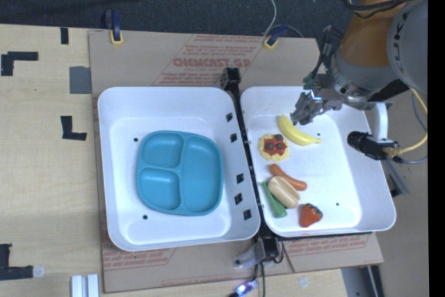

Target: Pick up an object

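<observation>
Cardboard sheet (201, 62) on wooden bench (42, 170) carries two white bins (115, 149); gripper (304, 112), jaw state unclear, hovers at 12 o'clock of banana (297, 131) in right bin (361, 177).

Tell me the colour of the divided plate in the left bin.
Light blue; the divided plate shows best in the camera view.

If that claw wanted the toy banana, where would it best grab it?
Probably across the middle of the banana, coming straight down from above. It lies flat and alone on the right bin's floor, long and slim, so the jaws should close across its narrow width. The gripper hovers just above its upper end.
</observation>
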Controlling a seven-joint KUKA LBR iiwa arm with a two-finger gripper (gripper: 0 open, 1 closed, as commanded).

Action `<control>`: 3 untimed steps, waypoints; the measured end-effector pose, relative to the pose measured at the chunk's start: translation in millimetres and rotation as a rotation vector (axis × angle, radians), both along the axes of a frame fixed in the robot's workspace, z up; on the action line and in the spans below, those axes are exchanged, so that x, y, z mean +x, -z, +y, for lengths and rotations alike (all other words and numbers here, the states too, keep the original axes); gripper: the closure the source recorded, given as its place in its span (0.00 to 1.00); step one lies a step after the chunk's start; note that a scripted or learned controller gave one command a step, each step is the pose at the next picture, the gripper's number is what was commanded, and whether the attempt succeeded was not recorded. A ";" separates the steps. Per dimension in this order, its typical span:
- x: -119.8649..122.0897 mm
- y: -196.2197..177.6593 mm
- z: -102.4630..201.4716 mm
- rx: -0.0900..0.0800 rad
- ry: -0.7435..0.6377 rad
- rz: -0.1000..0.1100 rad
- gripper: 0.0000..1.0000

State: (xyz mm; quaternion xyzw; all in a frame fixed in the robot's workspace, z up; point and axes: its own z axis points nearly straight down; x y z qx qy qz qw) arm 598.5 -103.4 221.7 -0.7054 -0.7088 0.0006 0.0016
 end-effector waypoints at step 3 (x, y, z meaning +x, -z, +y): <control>-28.1 9.3 167.0 -0.001 -0.001 0.001 1.00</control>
